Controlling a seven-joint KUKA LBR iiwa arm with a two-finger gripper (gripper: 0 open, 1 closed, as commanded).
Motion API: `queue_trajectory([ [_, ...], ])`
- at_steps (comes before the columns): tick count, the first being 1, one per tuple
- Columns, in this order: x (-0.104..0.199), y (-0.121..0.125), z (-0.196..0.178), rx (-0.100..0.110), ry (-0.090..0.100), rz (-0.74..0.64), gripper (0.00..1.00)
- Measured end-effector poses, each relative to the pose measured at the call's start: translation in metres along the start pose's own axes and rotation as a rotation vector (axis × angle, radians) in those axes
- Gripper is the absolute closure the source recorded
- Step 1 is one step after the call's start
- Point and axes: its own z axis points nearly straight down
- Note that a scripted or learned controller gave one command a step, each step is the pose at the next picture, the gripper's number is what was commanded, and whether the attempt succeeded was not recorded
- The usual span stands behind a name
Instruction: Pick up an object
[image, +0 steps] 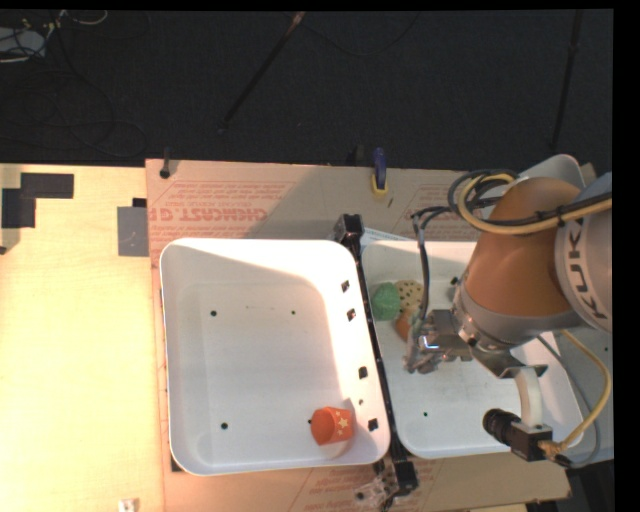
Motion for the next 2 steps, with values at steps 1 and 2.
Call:
queue_trajectory([
  [1, -0.0009, 0.0001, -0.0092, 0.002, 0.0, 0.004, 1.0],
  [2, -0.0019, 0.0003, -0.0185, 0.005, 0.0, 0.006, 1.0],
])
